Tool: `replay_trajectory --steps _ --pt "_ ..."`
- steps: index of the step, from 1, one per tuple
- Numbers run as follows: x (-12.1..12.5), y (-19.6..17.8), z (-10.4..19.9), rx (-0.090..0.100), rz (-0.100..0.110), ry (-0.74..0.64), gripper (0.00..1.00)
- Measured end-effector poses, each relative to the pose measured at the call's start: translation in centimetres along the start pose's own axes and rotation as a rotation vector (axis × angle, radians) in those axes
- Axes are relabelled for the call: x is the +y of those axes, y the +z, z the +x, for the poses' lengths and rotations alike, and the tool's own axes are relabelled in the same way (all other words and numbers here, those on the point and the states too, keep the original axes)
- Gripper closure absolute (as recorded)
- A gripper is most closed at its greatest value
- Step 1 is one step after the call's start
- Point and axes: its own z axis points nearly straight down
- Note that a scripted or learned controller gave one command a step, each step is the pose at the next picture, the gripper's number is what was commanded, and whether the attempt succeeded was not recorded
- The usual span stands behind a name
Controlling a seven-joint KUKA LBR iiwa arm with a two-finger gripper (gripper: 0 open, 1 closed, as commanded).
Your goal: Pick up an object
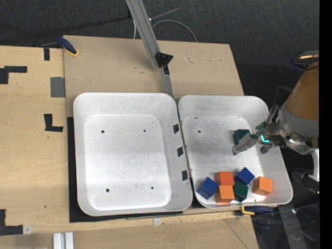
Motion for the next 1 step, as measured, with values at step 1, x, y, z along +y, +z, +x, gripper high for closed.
replay_trajectory --steps 1 --pt "0.83 5.80 0.30 0.000 0.005 0.001 0.00"
